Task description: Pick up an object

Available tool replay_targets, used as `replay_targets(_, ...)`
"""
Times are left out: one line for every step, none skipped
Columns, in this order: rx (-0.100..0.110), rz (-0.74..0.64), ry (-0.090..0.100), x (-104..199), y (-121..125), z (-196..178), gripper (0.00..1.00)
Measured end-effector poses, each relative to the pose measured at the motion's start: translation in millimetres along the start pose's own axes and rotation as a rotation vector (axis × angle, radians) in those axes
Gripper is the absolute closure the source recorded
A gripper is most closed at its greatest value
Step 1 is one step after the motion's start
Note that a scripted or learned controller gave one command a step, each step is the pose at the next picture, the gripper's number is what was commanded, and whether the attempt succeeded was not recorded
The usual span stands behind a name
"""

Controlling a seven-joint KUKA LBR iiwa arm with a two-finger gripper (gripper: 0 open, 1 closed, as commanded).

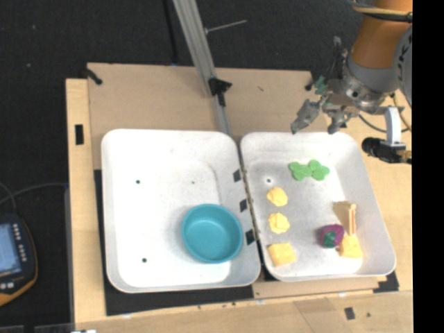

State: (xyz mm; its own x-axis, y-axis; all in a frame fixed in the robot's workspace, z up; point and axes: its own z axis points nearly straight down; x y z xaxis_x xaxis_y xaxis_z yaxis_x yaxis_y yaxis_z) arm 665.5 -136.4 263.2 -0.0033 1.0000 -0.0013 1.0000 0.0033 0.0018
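Arm in from the right, jaws (318,117) hanging above the far rim of the right bin (371,186). The two fingers stand apart, open fairly wide, nothing between them.

Right bin holds all the candidates:
- green piece (308,170), nearest the jaws, lying flat by itself
- three yellow lumps in a column down the left side: top (277,197), middle (278,222), bottom (281,254)
- purple piece (330,236) near the right wall, touching or just beside a tan wedge (345,215) and another yellow bit (351,247) — a crowded corner

Left bin (125,186) carries a blue bowl (211,232), well apart from the arm.

Step in hand, as I read it: choosing a target and coming down on it. Nothing picked yet.

To do it well — take the green piece. It is closest and has bare floor on all sides. It looks thin, though the view is too coarse to be sure, so the fingers would need to reach almost to the bin floor before closing. Centre over it, straddle its narrow way, descend straight. Avoid the purple cluster: neighbours would foul a finger. The yellow lumps are the fallback, spaced well enough apart.
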Motion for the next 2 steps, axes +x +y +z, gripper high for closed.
replay_targets(0.000,0.000,-0.001,0,0,0,0.00)
replay_targets(0.006,0.004,-0.001,-8,2,61,0.00)
